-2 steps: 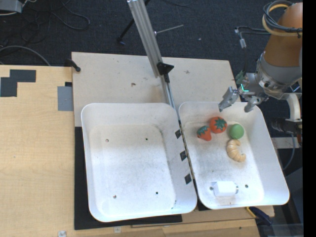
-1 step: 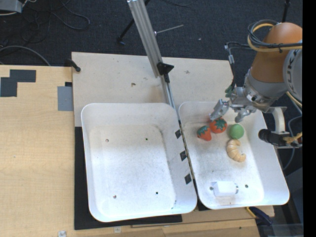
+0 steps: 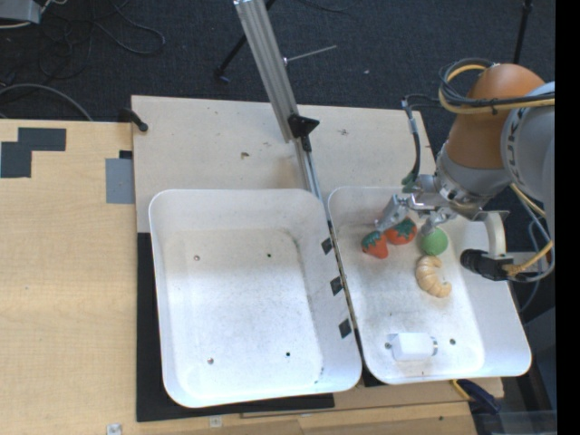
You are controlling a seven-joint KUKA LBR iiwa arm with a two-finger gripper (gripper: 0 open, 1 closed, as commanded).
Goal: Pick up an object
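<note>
From the overhead camera we are looking down on two shallow white bins, and all the action sits in the right bin (image 3: 507,352), where the arm (image 3: 494,116) reaches in from the right with its orange band bright above the wrist. The gripper (image 3: 410,214) is down low at the far end of that bin, right over a tight little cluster: a red strawberry-like toy (image 3: 400,234) and a second red piece (image 3: 375,245) just beside it, with a green ball (image 3: 435,241) close on the right. Whether the gripper is spread or pinched together we cannot tell; the metal parts blur into the toys beneath, and nothing shows clearly held between them. A tan croissant-shaped toy (image 3: 433,277) lies just below the ball, and a white block (image 3: 412,344) rests well apart near the front rim. The left bin (image 3: 181,370) carries only dark specks. We judge this to be the approach or closing step, with the red toy as the likely target. To do it well, we would want the grasp centred on one piece alone, since neighbours this close could be nudged or wedged in, and a straight, slow lift afterward.
</note>
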